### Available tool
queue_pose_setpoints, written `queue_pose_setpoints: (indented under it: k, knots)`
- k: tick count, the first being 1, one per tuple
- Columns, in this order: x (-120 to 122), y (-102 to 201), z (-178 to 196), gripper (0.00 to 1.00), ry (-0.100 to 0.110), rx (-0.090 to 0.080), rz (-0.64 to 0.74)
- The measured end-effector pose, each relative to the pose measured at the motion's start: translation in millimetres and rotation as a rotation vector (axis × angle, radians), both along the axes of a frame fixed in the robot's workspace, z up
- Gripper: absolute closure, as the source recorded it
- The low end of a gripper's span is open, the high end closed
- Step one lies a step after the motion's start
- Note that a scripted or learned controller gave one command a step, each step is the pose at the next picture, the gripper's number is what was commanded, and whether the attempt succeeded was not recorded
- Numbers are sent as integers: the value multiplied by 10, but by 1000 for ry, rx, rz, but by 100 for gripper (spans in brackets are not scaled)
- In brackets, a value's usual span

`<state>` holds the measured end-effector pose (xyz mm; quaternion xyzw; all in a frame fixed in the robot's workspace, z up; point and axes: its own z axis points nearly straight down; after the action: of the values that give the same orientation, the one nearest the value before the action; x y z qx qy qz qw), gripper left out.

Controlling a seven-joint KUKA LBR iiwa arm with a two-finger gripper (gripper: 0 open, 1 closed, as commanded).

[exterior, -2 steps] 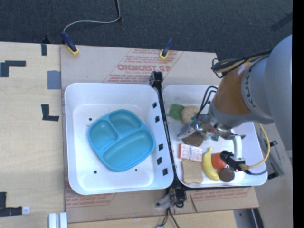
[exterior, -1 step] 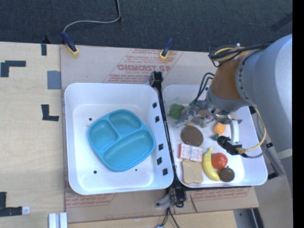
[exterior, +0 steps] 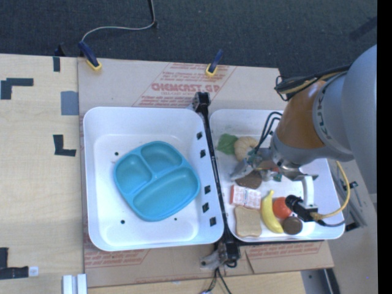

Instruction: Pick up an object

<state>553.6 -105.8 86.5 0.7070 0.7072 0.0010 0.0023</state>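
The desk [exterior: 37,182] is pale wood under a cardboard sheet [exterior: 177,84] — dark carpet [exterior: 184,11] lies beyond its far edge. Two white bins sit on it. In the right bin [exterior: 334,231], near its front edge: one toast slice [exterior: 247,221], one banana [exterior: 269,212], one red-and-white packet [exterior: 245,196]. The left bin [exterior: 98,133] holds one blue divided plate [exterior: 157,179]. The pincer [exterior: 256,163] hangs over the right bin's middle — grip state unclear.
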Motion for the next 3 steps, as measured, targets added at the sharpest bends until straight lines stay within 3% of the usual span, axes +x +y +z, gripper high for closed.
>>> queue_pose_setpoints:
  k: [1,2,3]
  knots:
    - [18,-8,118,100,-5,-2,0]
    - [622,-385,580,100,4,0,0]
    - [618,-383,574,0,6,1,0]
